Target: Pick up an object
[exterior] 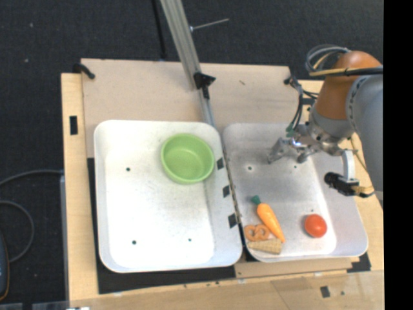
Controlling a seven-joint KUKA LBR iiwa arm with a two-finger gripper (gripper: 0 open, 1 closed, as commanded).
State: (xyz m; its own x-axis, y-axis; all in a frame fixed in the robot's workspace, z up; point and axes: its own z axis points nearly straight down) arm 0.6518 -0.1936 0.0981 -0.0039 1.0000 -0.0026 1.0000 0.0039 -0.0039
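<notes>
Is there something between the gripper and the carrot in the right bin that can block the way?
Nothing visible does. The gripper hangs over the far part of the right bin; the carrot lies nearer the front edge, with bare bin floor between them. The pretzel and tomato lie beyond that line.

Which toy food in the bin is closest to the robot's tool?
The carrot, but only just. Its green top points up toward the tool, while the red tomato and the pretzel lie lower, near the bin's front edge.
</notes>
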